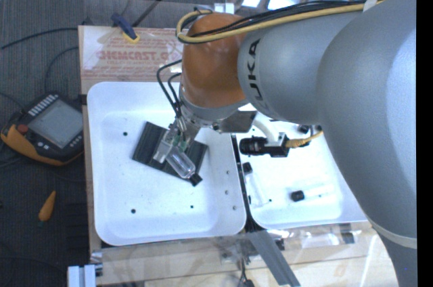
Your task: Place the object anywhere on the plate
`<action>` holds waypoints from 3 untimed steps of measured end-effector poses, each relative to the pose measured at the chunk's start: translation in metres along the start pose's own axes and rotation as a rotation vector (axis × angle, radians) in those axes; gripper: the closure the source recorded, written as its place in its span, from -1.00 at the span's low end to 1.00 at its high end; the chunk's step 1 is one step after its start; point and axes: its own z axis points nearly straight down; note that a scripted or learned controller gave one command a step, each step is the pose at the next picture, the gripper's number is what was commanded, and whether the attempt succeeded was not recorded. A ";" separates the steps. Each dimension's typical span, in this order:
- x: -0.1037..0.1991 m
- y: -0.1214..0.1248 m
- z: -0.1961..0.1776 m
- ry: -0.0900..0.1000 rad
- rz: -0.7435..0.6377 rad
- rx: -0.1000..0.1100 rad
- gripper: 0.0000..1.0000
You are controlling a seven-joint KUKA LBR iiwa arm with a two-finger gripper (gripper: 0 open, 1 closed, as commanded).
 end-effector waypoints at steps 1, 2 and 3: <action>-0.047 0.021 -0.172 -0.005 -0.474 -0.002 1.00; -0.071 0.065 -0.190 -0.005 -0.872 -0.003 1.00; 0.049 0.056 -0.212 -0.004 -0.827 -0.003 1.00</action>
